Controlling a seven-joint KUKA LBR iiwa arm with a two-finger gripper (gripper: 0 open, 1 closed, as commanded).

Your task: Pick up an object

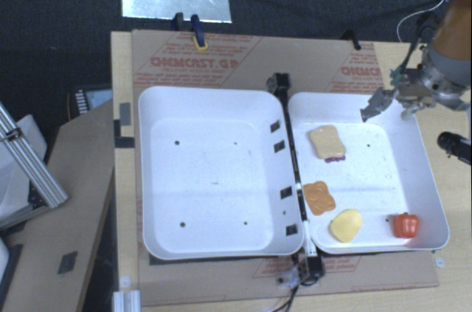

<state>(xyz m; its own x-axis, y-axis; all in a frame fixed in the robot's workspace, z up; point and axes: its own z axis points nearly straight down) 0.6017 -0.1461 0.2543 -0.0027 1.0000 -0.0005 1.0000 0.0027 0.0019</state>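
Tool (389, 102) at right bin's (431, 181) far rim, fingers spread wide, gripping nothing (bread slice (327, 142), lemon (346, 225), red pepper (405, 225) lie below).

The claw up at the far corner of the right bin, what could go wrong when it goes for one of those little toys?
The claw sits above the right bin's far rim, apart from every toy, so a poor aim could close on nothing. The orange piece and yellow piece lie close together, so reaching for one may nudge the other. The red toy lies near the bin's near right corner, where the wall may block the claw.
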